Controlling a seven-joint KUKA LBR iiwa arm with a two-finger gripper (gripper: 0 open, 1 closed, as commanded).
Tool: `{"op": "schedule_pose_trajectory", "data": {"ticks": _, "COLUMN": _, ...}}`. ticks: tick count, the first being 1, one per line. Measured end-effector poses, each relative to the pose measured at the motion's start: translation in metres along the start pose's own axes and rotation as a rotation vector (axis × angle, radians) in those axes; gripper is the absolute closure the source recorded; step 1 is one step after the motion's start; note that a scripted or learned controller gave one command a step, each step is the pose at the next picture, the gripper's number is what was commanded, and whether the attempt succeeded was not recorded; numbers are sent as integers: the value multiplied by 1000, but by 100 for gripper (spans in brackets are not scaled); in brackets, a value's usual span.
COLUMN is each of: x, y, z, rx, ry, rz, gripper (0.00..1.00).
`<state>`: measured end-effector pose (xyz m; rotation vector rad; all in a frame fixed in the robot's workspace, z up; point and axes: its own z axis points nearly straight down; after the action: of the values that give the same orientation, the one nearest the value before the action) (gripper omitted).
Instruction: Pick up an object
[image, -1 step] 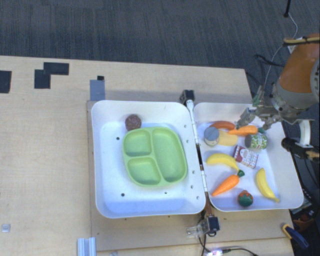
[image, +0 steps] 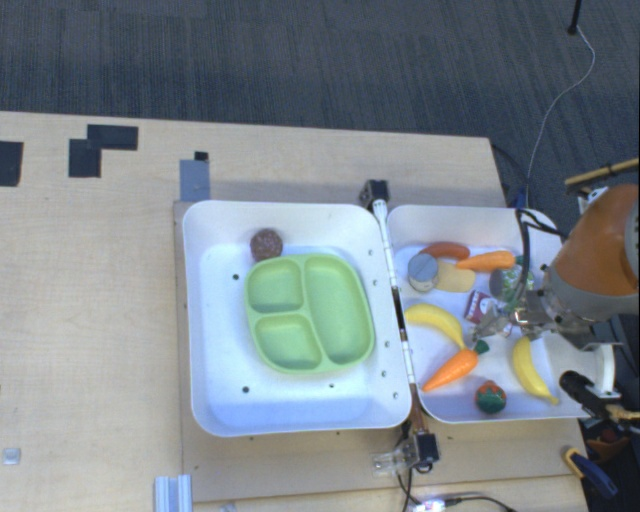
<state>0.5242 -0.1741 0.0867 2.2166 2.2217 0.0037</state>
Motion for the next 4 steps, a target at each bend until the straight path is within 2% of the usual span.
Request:
{"op": "schedule_pose_trajectory", "data": {"ticks": 1, "x": 0, "y": 3, "z": -12, "rx": -9, "ry": -2, "rz": -1, "gripper": 100}}
{"op": "schedule_pose_trajectory", "data": {"ticks": 2, "x": 0, "y": 3, "z": -12, "rx": -8, "ry": -2, "rz": -2, "gripper": 0}}
{"op": "schedule_pose_trajectory", "data": {"ticks": 3, "x": 1, "y": 4, "z": -23, "rx": -12, "ry": -2, "rz": -4, "gripper": 100}}
{"op": "schedule_pose_trajectory", "data": {"ticks": 4, "x": 1, "y": 4, "z": -23, "rx": -12, "ry": -2, "rz": -4, "gripper": 0}}
